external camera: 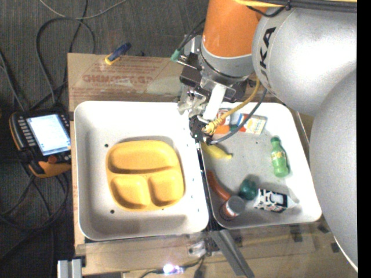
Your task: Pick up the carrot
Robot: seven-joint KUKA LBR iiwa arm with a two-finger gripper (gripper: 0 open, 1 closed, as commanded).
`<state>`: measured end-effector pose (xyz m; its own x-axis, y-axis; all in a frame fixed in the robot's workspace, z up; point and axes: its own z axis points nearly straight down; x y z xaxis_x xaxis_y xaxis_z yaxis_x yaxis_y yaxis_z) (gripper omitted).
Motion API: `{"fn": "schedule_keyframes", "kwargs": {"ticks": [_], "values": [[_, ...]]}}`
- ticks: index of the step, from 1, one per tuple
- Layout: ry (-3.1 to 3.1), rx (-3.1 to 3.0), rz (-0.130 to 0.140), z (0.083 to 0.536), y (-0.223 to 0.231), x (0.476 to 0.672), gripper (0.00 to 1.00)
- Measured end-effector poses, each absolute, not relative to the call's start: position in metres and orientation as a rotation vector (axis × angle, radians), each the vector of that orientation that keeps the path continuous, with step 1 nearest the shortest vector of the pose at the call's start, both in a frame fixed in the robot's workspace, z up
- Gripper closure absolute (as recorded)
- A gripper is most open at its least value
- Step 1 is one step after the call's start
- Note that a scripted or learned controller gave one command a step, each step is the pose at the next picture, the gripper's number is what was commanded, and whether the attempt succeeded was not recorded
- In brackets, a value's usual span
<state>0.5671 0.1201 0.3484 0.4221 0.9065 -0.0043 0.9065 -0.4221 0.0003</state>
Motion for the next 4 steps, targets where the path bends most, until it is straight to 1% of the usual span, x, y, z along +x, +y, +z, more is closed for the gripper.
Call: {"fn": "schedule_keyframes", "kwargs": {"ticks": [1, 2, 3, 4], "values": [[1.434, 2.793, -0.009, 0.266, 0.149, 0.517, 1.0], [1.435, 2.793, -0.01, 0.266, 0.149, 0.517, 0.0], [1.473, 2.778, -0.013, 0.136, 0.115, 0.495, 0.0], [1.474, 2.779, -0.024, 0.143, 0.115, 0.493, 1.0]]}}
